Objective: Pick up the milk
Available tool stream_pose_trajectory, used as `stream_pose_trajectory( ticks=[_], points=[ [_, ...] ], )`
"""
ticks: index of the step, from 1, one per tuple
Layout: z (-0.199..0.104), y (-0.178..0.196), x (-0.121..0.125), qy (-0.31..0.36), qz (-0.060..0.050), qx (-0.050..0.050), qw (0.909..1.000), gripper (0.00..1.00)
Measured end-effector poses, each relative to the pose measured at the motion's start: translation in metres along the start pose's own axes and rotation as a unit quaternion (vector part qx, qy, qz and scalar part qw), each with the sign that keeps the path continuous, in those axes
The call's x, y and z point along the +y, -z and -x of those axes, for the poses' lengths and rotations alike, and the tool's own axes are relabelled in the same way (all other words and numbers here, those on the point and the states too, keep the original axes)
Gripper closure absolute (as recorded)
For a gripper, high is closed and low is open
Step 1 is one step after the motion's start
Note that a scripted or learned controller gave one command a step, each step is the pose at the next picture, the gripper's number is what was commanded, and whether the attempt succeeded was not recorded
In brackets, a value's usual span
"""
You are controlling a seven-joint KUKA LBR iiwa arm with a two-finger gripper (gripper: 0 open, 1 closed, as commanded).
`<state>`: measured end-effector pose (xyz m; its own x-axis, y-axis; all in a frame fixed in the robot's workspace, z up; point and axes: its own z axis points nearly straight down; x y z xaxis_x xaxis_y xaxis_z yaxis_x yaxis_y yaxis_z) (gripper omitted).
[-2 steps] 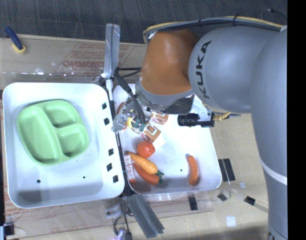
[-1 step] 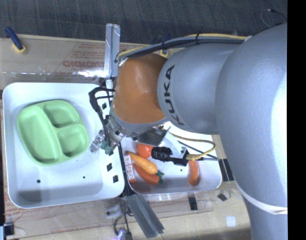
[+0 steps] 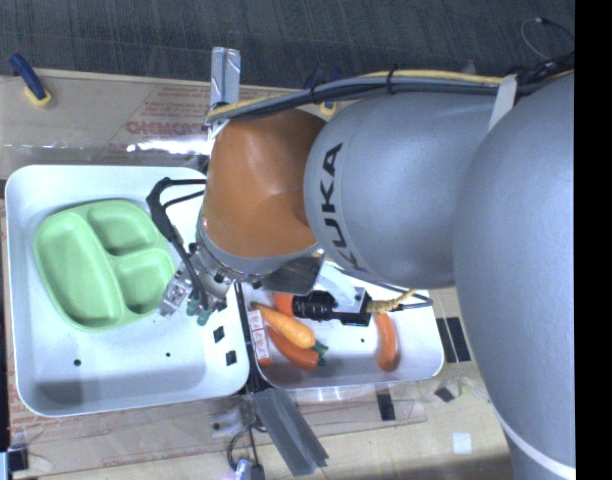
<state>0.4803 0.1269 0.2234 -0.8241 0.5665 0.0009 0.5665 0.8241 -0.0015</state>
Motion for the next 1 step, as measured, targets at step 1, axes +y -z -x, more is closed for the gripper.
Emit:
stream_pose_trajectory(
  ticks=[1],
  points=[
    [-0.0173,-0.0055,0.0183,0.194,-0.001,0.001,0.9810,1.00]
  ],
)
